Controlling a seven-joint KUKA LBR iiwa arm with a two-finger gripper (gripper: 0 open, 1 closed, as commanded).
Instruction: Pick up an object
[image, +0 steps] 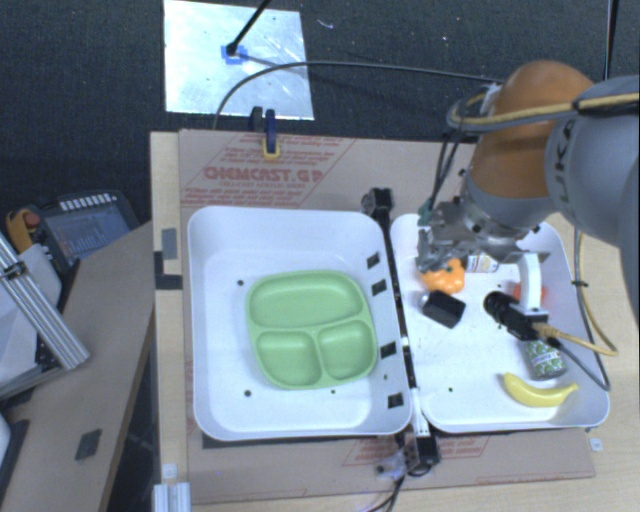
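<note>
Gripper (437, 255) low over right bin (592, 398), just above orange object (446, 279), at its far edge. Whether it clasps anything: cannot tell. Orange object lies on bin floor. Black block (443, 308) just beside orange object, near side. Banana (538, 390) well apart from orange object, near-right. Speckled green jar (545, 359) right of orange object, short of banana. Green divided plate (307, 328) left of orange object, in left bin (215, 290).
</note>
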